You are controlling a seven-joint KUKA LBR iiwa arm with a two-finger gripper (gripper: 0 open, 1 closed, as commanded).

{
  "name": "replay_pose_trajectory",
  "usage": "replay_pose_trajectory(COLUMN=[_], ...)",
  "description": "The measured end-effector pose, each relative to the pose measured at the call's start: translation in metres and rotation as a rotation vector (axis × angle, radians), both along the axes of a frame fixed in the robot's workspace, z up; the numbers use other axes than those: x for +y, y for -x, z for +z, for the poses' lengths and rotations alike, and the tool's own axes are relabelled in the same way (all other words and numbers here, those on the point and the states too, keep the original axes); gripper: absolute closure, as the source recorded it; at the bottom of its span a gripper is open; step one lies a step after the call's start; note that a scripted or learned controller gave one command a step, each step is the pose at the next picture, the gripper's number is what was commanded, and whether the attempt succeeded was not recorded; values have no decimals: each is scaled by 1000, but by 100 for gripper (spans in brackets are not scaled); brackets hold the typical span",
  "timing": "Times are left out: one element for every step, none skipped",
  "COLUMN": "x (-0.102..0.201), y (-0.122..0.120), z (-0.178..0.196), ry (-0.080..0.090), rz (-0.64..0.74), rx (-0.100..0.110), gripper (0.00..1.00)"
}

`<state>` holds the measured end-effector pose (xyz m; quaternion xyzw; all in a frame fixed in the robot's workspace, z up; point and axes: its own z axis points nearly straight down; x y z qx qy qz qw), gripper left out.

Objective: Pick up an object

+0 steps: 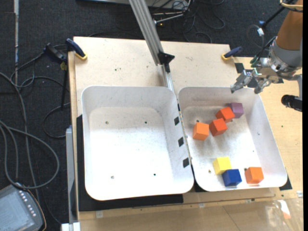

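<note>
The fingers of the gripper [246, 84] look spread apart and hold nothing; they hang over the far right rim of the right bin [269, 138], above the blocks and not touching any. All the blocks lie in that bin: a purple block [237, 109] nearest the gripper, touching an orange block [224, 113], which sits just beside a second orange block [218, 126]; a third orange block [201, 130] lies near these, toward the divider. At the near edge a yellow block [221, 164] touches a blue block [232, 177], with a fourth orange block [254, 175] just beside them. The left bin [96, 129] sits alongside on the table [120, 57]. The step in hand appears to be choosing a target and lining up over it. To do it well, I would pick a block with free sides: the one near the divider or the one at the near right corner looks easier than the crowded purple and orange pair. Centre over it, turn the wrist so the fingers straddle two flat faces, then descend straight.
</note>
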<state>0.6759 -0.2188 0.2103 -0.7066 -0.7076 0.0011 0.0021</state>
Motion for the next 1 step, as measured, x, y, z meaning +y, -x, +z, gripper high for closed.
replay_pose_trajectory(x=[0], y=[-1], z=[3], ry=[2], rz=[2], rx=[-3], gripper=[0])
